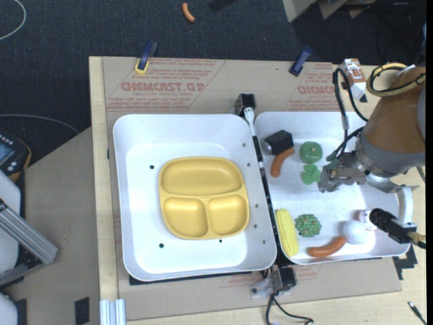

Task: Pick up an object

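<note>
My gripper (329, 179) hangs low over the middle of the right bin (352, 124), just right of a small green leafy piece (310, 175). A round green piece (310, 151) lies just behind that. An orange-red sausage (280, 161) and a black block (278, 141) sit at the bin's back left. At the front are a yellow corn cob (286, 231), a green broccoli (308, 225), a second sausage (326, 248) and a white ball (354, 232). Nothing shows between the gripper's tips.
The left bin (135, 202) holds a yellow divided plate (203, 196). The grey and orange arm (396, 124) covers the right bin's far right side. Clamps stand on the bench's back edge.
</note>
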`<state>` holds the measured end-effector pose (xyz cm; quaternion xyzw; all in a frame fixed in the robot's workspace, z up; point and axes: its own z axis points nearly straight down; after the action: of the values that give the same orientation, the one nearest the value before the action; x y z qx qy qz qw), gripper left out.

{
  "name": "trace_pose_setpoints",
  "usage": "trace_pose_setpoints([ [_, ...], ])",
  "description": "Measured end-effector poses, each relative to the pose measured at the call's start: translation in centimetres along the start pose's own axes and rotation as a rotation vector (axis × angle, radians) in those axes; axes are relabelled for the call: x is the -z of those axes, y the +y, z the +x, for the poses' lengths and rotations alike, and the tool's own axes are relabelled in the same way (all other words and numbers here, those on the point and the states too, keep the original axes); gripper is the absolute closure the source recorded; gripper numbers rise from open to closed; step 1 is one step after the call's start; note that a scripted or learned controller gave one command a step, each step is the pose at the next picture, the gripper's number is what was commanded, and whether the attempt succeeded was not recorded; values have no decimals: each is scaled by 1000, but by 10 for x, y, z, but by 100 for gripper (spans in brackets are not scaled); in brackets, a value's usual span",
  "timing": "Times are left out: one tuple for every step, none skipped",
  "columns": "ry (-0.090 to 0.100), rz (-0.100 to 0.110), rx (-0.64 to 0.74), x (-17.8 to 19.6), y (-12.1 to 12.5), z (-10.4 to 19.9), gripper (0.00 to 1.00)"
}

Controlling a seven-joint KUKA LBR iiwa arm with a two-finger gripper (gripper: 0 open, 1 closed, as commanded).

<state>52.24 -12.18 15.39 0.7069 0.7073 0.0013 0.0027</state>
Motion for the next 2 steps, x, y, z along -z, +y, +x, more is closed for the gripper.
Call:
trace_pose_setpoints([
  [0,-3,1,62,-4,0,100],
  [0,1,0,72,-3,0,100],
])
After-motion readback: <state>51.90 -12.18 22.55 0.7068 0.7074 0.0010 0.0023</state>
